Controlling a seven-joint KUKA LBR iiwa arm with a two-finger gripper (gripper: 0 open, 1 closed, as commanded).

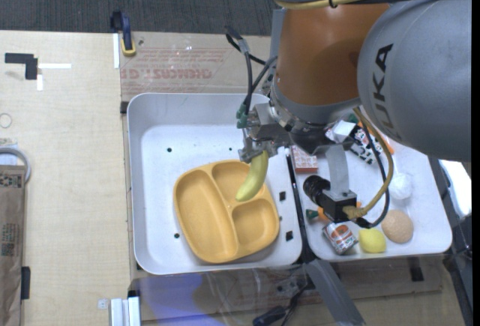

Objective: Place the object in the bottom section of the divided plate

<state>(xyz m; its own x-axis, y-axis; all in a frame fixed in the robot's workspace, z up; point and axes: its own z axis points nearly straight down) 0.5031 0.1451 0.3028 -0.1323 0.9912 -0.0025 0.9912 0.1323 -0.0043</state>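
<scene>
Gripping the stem end of a yellow banana (253,177), the hand (259,146) hangs above the left bin (150,189), its fingers closed on the fruit's upper tip. The banana dangles at a slant, its lower end over the ridge where the sections of the divided plate (225,218) meet; whether that end touches the plate cannot be told. The plate is yellow-orange with three sections: a long one along its left side, a smaller one at the upper right under the banana, and a squarish one at the lower right, nearest the camera. It lies in the lower right part of the left bin, close against the wall shared with the right bin (427,242).

Above the hand, the arm (390,55) rises with its orange band and grey casing, covering much of the right bin. Black and yellow cables loop around the wrist.

In the right bin, along its near edge, lie a small can (341,237), a lemon (372,240) just beside it, and a tan egg-shaped object (397,226) to the lemon's right. A white rounded item (400,185) sits further back, and a small reddish box (304,160) lies near the dividing wall.

Both bins rest on the pale wooden worktop (60,167).
</scene>
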